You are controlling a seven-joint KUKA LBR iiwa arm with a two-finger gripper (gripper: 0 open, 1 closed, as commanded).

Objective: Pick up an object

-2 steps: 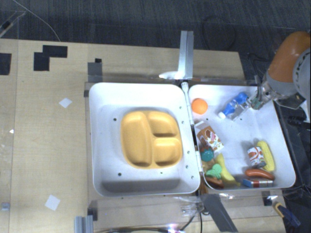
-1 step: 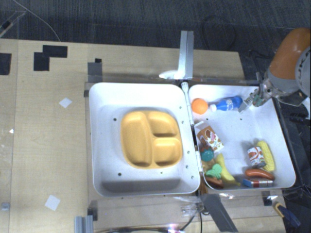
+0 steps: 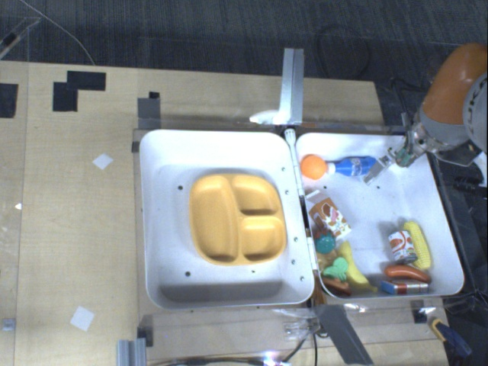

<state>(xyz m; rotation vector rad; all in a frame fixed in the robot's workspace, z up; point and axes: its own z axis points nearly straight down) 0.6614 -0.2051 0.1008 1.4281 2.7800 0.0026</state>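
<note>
**Arm hanging at the right bin's far corner**

Pale wooden bench carrying two white bins; dark floor lying beyond. Left bin holding a yellow divided tray. Right bin holding a blue bottle with an orange cap, corn cob, and small toys crowding its near edge, hard to identify. Gripper hovering beside the bottle; its state — cannot tell. Arm running off frame.

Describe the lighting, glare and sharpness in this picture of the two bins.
Camera view: even overhead light; soft shadow pools along the near inner wall of the left bin below the yellow tray. Glare whitens the right bin floor and glints off the metal post. The small toys are soft and low in detail; the gripper looks slightly blurred, and lines bend little.
</note>
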